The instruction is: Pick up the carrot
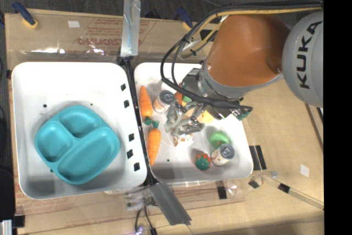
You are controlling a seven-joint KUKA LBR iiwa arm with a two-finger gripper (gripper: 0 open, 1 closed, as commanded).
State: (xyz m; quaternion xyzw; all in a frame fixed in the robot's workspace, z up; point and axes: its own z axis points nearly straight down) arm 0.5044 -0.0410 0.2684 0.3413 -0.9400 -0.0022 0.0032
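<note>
Orange-banded arm (pixel 247 52) sits nearest the lens, over the right bin (pixel 242 170). Gripper (pixel 184 121) hangs mid-bin, fingers apparently spread, nothing between them. Two carrots lie along the bin's left wall: one farther (pixel 145 102), one nearer (pixel 154 142). Best bet: shift left, align the fingers across the nearer carrot's width, clear of the wall. Teal plate (pixel 77 143) sits in the left bin (pixel 22 118).

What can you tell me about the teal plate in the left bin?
The plate is teal, glossy like plastic, with rounded corners and three compartments: two smaller ones toward the far side and one large one nearer the camera. It lies flat, right side up, turned at a slant on the floor of the left bin, toward its near left part. Nothing lies in it, and nothing but the bin floor touches it.
</note>
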